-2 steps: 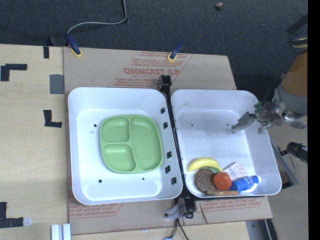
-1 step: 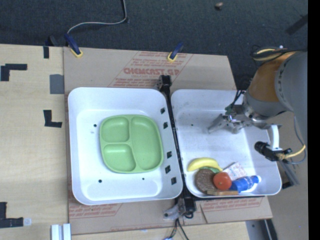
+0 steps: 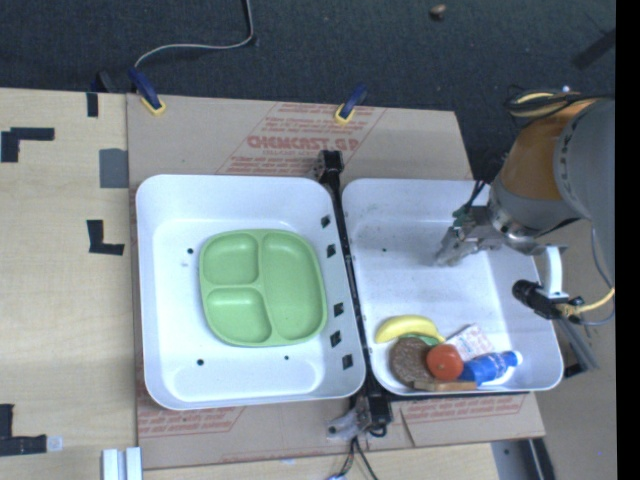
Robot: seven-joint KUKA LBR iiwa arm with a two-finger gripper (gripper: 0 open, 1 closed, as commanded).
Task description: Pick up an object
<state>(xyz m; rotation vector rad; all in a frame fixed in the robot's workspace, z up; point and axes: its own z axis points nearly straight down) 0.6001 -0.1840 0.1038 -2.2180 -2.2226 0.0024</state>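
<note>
Arm enters from the right edge of the frame; orange band sits at upper right, wrist angled down and left into the right bin [image 3: 400, 203]. Gripper [image 3: 452, 249] hangs over the bare upper-middle floor of that bin. Its two fingers read as slightly parted and there is nothing between them; the view is small and blurred there, so I take the opening as narrow rather than wide.

Candidate objects are all bunched in the lower part of the right bin, well apart from the gripper: a banana [image 3: 407, 327] lying curved, a brown round disc-shaped item [image 3: 408, 360] just below and touching it, a red ball-like object [image 3: 446, 362] against the disc, a small white packet with red print [image 3: 474, 341], and a blue item, possibly a bottle [image 3: 492, 367], tight to the lower right wall. Left bin [image 3: 160, 208] holds a green divided plate [image 3: 264, 287] near its centre.

Judgement: no grasp made yet; the arm has still to travel toward the lower frame.

Risks from here:
- A straight descent where it hangs now would close on bare floor.
- Cluster is tightly packed; fingers may land on two items at once and wedge, or push them apart.
- The red ball could roll off under one-sided contact.
- The blue item hugs the wall, leaving little finger room.
- Narrow opening may not span the banana.
</note>
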